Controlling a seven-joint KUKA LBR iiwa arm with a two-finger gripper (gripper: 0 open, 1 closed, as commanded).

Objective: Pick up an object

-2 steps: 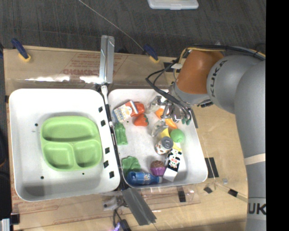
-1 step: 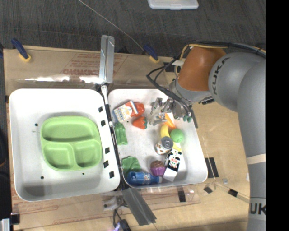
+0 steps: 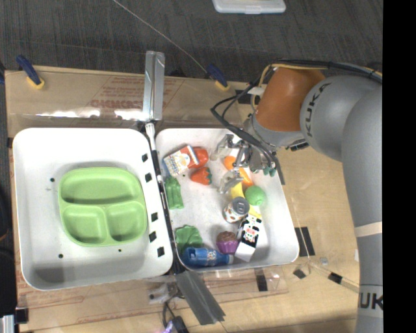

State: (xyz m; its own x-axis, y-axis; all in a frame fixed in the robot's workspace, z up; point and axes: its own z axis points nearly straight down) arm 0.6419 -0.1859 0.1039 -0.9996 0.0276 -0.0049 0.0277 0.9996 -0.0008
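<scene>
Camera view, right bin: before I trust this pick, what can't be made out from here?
- Gripper: its tips sit low among the toys, blurred; open or shut, and any hold, cannot be told.
- Orange piece and yellow item: partly covered by the gripper, shapes unclear.
- Blue bottle: label too small to read.
- Green tray in the left bin: fully visible.
- Arm: cut off at the frame's right.

Table (image 3: pixel 78 97) is tan/cardboard-looking w/ faint red print, covered at the top by a clear plastic sheet that catches glare. Blue clamps (image 3: pixel 30 70) at the top edge, left & centre. Beyond the table, dark grey carpet-like floor (image 3: pixel 84 26). A flat white tray-like item (image 3: pixel 249 6) lies at the top. Black tape strips (image 3: pixel 305 240) lower right.
</scene>
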